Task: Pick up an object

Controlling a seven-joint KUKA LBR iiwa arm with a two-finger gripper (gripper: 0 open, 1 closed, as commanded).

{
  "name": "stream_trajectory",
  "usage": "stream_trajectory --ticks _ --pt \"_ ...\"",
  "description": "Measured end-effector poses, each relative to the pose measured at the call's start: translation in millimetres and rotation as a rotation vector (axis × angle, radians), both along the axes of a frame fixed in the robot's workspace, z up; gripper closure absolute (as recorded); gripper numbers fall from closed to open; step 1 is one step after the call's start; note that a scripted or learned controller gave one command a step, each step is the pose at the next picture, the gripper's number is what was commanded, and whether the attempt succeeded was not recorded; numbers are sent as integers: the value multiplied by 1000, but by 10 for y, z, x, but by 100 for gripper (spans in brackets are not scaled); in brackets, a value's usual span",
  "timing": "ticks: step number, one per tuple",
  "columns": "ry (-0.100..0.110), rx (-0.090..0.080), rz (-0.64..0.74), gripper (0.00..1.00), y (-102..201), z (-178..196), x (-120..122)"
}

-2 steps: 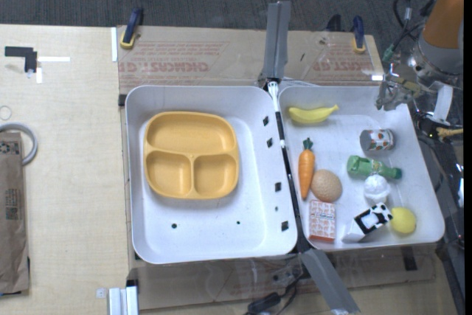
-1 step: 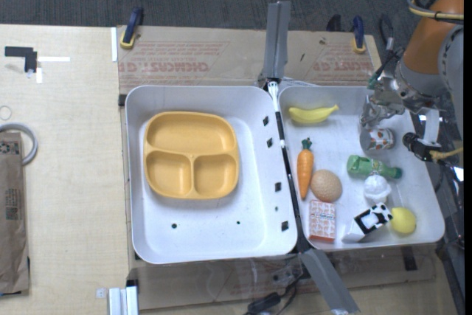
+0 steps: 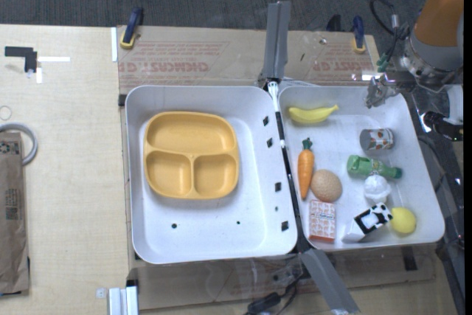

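Dark carpet lies beyond the wooden bench (image 3: 59,158) with two white bins. Left bin (image 3: 214,240) holds a yellow divided plate (image 3: 192,155). Right bin (image 3: 424,158) holds a banana (image 3: 313,113), carrot (image 3: 305,167), can (image 3: 376,139), lemon (image 3: 403,220) and small carton (image 3: 321,221). At the right bin's far right corner hovers the gripper (image 3: 376,92); whether its jaws are wide or narrow I cannot tell.

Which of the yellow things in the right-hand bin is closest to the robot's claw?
The banana, lying at the bin's far end. The gripper hangs just to its right, while the lemon sits at the near corner.
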State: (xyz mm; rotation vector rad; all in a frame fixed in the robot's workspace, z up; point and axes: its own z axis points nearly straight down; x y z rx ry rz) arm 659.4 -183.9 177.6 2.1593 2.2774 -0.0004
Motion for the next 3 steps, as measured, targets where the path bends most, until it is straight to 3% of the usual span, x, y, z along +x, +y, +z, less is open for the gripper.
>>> stream_trajectory --ticks 1,2,3 --pt "-1 -1 270 100 -21 334 2" --pt "2 1 505 100 -202 -808 -368" --pt "-2 -3 630 100 -381 -496 -65"
